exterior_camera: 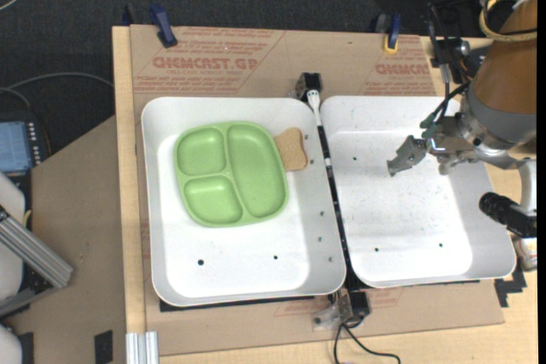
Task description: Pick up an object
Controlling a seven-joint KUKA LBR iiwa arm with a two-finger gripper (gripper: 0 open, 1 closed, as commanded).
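On the worktop (pixel 213 55) sit two white bins. The left bin (pixel 171 260) holds one green divided plate (pixel 230 173) with three compartments and one tan, bread-like piece (pixel 292 149) touching the plate's right rim. The pincer (pixel 406 158) hangs over the right bin (pixel 409 243), well apart from both; whether it is apart or together, I cannot tell.

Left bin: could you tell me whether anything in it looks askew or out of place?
Slightly. The green divided plate lies rotated against the left bin's edges, and a tan slice-like piece sits tucked against the plate's upper right rim rather than in a compartment. Nothing looks spilled or broken.
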